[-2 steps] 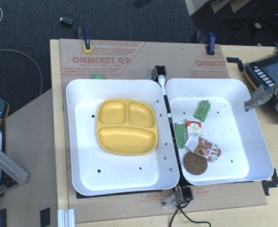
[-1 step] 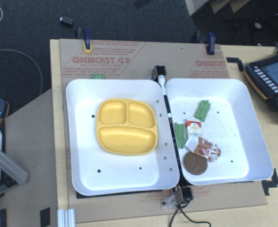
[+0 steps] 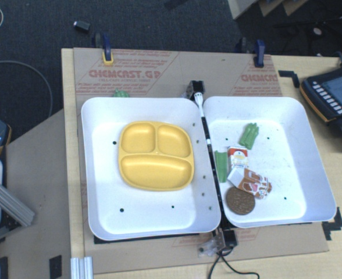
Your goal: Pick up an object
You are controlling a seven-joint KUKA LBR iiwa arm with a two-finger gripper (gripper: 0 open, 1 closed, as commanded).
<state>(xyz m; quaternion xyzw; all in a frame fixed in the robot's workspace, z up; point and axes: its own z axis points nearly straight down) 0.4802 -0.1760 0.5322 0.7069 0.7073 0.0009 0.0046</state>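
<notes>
Two shallow white plastic bins sit side by side on a bench: the left bin holds a yellow plastic plate with three compartments, and the right bin holds a loose cluster near its left wall, namely a green ridged pickle-shaped toy, a flat green strip, a small red-and-white packet, a crinkled brown-and-white wrapper and a round brown cookie-like disc. The green pickle-shaped toy lies a little apart from the rest, looks light and fairly stiff, and would likely be easiest to pinch across its narrow width, whereas the disc lies flat and the wrapper looks thin and slippery. I cannot tell the state of the pincer.
</notes>
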